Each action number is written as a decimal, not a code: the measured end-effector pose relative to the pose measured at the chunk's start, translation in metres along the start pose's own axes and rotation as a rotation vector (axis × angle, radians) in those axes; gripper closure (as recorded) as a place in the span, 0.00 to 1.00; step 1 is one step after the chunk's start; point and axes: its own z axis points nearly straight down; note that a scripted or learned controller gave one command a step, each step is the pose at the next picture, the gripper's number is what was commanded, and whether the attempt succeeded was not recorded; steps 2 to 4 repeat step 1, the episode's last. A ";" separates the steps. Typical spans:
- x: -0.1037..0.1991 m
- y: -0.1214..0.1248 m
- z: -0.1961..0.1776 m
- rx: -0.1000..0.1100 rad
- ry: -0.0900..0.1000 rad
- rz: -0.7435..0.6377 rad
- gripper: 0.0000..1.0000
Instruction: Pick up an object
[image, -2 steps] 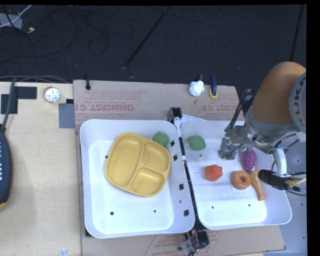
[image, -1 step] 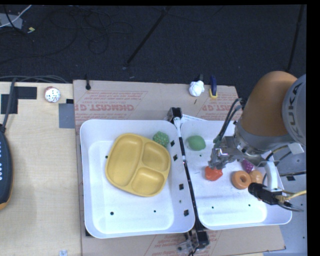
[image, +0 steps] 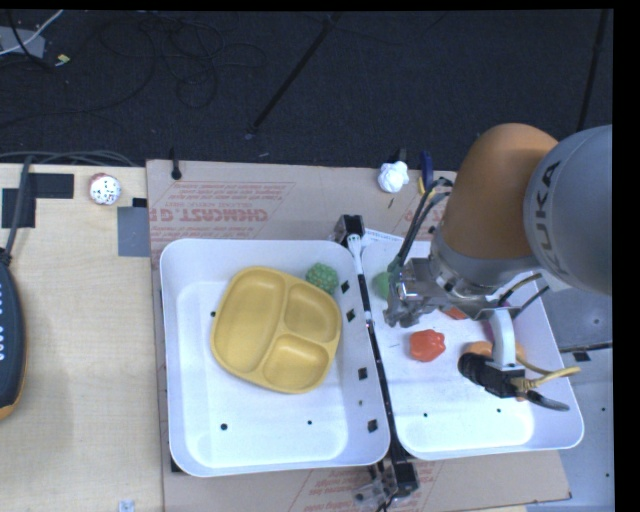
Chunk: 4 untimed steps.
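Observation:
My gripper (image: 398, 305) hangs over the upper left part of the right bin (image: 470, 430), close to the divider between the bins. A red-orange lumpy object (image: 427, 345) lies just below and to the right of it, apart from it. A green object (image: 381, 283) peeks out at the gripper's upper left, mostly hidden by it. An orange piece (image: 480, 349) shows to the right of the red one, partly covered by the robot's hardware. Another reddish bit (image: 456, 313) lies under the wrist.
The left bin (image: 190, 400) holds a yellow divided plate (image: 277, 327) with a green bumpy object (image: 322, 277) at its upper right edge. A white crumpled thing (image: 393, 177) sits on the cardboard behind the bins. The arm's large body covers the right bin's upper half.

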 end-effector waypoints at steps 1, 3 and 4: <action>0.086 -0.030 -0.092 -0.006 0.003 -0.004 1.00; 0.086 -0.030 -0.092 -0.006 0.003 -0.004 1.00; 0.086 -0.030 -0.092 -0.006 0.003 -0.004 1.00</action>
